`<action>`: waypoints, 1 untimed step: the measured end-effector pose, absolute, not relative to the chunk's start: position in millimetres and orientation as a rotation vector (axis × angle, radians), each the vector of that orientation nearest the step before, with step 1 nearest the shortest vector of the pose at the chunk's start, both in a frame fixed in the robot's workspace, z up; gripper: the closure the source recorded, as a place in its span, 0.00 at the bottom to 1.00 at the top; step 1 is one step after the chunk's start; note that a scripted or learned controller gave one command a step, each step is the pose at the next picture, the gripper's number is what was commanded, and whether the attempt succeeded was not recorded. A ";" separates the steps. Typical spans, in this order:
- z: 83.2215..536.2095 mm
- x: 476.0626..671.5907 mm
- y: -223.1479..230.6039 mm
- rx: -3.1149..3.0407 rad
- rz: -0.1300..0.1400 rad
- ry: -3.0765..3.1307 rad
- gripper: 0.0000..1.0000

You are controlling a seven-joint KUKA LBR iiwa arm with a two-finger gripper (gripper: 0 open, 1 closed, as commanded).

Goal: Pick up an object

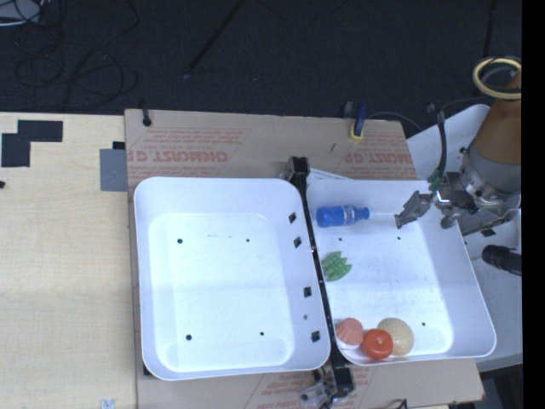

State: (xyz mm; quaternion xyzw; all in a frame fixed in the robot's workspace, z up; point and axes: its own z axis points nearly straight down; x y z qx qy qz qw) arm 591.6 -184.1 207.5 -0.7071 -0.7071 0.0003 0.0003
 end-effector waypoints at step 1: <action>225.7 558.4 -215.0 -2.223 0.003 -2.217 0.00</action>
